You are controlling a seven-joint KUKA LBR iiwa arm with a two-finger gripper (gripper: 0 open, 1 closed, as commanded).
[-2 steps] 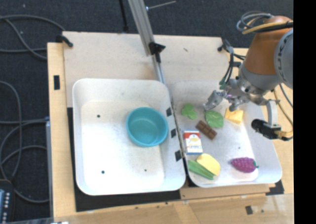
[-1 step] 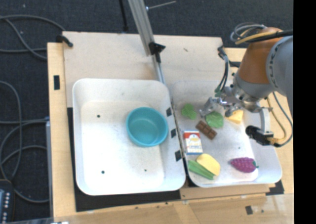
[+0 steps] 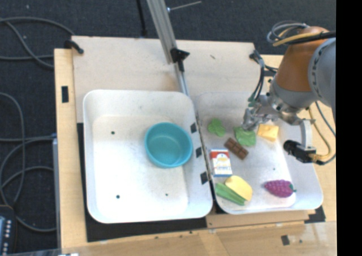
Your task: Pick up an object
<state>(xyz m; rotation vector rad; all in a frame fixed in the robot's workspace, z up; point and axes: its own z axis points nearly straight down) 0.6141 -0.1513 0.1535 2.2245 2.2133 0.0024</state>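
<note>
My gripper reaches into the right bin from the right and hangs just over a green block. A yellow wedge lies right beside it. Further left in the same bin lie a green lump and a brown chocolate bar. Toward the front are a small white and red carton, a yellow and green corn cob and a purple bunch of grapes.
The left bin holds a teal bowl. A metal pole slants up from between the bins at the back. Cables hang at the arm's wrist over the right bin's edge.
</note>
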